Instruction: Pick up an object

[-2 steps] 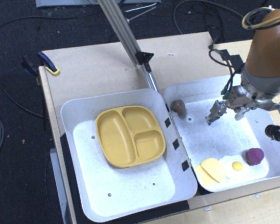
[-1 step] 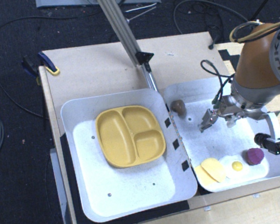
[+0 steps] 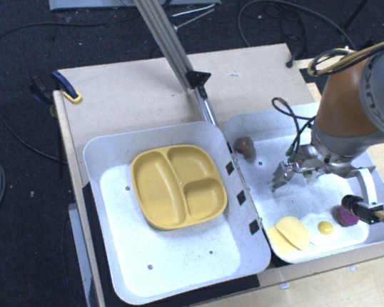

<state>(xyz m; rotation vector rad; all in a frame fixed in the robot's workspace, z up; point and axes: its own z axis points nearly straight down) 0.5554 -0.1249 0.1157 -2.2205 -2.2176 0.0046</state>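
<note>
Two shallow white plastic bins sit side by side on the pale wooden counter [image 3: 131,86]; the left bin [image 3: 130,267] carries a yellow three-compartment plastic tray [image 3: 179,185], lying flat near its centre; the right bin [image 3: 271,173] carries the candidate objects. A small brown rounded object [image 3: 245,146] rests near the right bin's upper left corner; a pale yellow wedge-shaped block [image 3: 291,233] lies against the near wall, with a small yellow ball [image 3: 324,228] just beside it and a purple rounded object [image 3: 345,214] further right. The grey arm with the orange band [image 3: 347,106] reaches in from the right; its metal pincer [image 3: 282,174] hangs over the bare middle of the right bin, between the brown object and the yellow block, apart from both. The fingers appear slightly spread with nothing between them, though the detail is small and the reading is tentative. Risk: a descent from this position would probably meet bare bin floor and close on nothing, since no object lies under the pincer; a sideways correction toward the brown object could nudge it against the wall and roll it out of reach; the black cable [image 3: 295,122] looping by the wrist could snag.
</note>
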